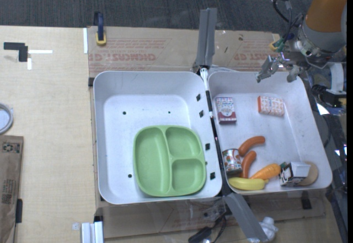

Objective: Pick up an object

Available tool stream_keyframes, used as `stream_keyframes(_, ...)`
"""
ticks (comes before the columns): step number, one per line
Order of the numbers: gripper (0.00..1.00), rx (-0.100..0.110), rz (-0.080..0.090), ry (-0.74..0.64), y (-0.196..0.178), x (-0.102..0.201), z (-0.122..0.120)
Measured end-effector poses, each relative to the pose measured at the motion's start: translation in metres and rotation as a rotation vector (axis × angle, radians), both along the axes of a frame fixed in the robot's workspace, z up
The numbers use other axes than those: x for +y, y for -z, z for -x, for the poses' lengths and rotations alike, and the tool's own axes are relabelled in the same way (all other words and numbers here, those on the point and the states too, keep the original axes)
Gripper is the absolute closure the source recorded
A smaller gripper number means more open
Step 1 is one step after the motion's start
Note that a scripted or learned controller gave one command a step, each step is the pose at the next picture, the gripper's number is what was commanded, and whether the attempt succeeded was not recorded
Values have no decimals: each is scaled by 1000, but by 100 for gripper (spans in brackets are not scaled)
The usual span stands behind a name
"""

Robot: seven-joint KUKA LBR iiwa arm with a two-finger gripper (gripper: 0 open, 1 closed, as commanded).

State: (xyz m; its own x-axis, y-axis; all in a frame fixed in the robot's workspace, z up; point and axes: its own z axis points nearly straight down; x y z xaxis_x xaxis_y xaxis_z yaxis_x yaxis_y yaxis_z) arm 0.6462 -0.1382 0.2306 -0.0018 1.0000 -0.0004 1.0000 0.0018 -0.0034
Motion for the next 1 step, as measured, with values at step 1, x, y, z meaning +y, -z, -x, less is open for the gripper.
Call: stream_keyframes(1,0,-5,1,33,139,-51,20)
